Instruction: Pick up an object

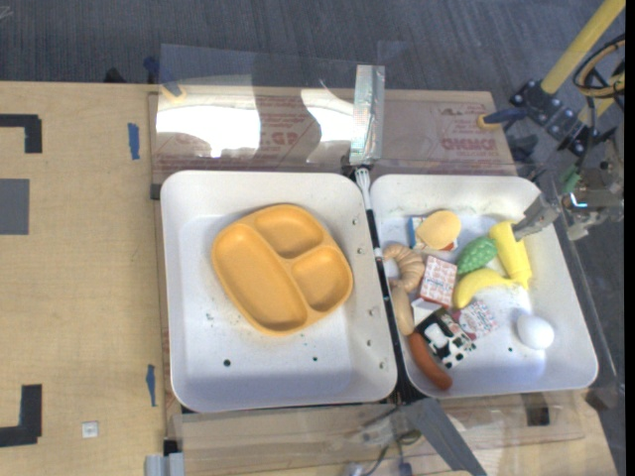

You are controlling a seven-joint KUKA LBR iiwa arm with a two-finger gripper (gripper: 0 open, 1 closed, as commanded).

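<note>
Hand: your hand [544, 216] sits at the right bin's far right rim, just above the yellow plastic banana [512, 253]; you cannot tell from this angle how wide it stands, and nothing shows in its grip.
Right bin: the shallow white right bin [571, 360] carries the whole clutter, so your pick is in there.
Nearest candidates: that banana lies beside a green bumpy toy vegetable [476, 256], with a second yellow curved piece [480, 284] just below them.
Others: a white egg-shaped ball [537, 332] sits alone toward the near right; a red sausage-shaped toy [430, 363] lies at the near left.
Left bin: the shallow white left bin [198, 355] holds an orange divided plastic plate [283, 267], well apart from your hand.
Progress: you're early, by my read; nothing is lifted, and the descent, closing and raise are all left.
</note>
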